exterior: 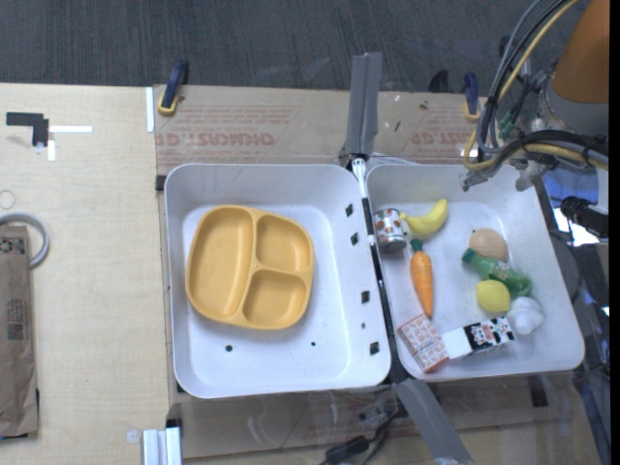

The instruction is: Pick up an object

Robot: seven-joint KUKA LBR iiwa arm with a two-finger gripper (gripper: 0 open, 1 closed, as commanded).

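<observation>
Pale worktop point(87, 260) under everything, with two white bins side by side.

Nearest, along the lower rim of the right bin point(567, 352): red-and-white carton point(422, 343) lying touching a cow-patterned carton point(488, 335), with a white bulb-like thing point(526, 314) just beside. Next up: lemon point(493, 296), green piece point(502, 274) and a beige rounded item point(489, 244), clustered and touching. Left of those, lying alone with bare floor all round: carrot point(421, 281). Further still: banana point(429, 219) against a small can point(389, 230), close to the dividing wall. In the left bin point(194, 356), just a yellow divided plate point(252, 266).

Farthest, upper right of the frame: arm with its orange band point(593, 46) and looped cables, poised over the right bin's back corner. Claw point(499, 168) probably at the grey tip there, above the rim and touching nothing; cannot tell whether spread or closed, too cluttered by hoses.

Judged as the approach step: nothing gripped, no object lifted. Next move calls for choosing a target, travelling toward lower left, then descending straight. Best bet the carrot, given clear room on both long sides. Riskier: the lemon cluster, packed tight, and the cartons, hard against the near wall. Worth minding the back rim and the centre divider on the way down.
</observation>
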